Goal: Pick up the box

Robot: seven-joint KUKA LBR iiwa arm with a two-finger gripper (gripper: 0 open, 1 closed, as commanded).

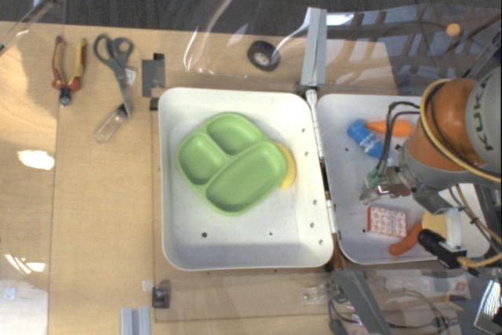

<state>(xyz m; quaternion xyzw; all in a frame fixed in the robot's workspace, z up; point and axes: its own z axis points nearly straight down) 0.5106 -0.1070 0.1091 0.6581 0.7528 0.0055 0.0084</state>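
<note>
In the right bin, the box lies just below the fingers, whose state I cannot tell

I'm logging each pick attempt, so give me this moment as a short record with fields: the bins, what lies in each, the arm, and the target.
left bin: holds a green divided plate with a yellow thing partly under its right edge
right bin: holds a box, a blue object, an orange piece and another orange piece
box: red-patterned, flat on the bin floor, near the front
arm: reaches over the right bin
gripper: just above the box in the view; contact cannot be told
bench: scissors, pliers, tape roll behind the bins
</note>
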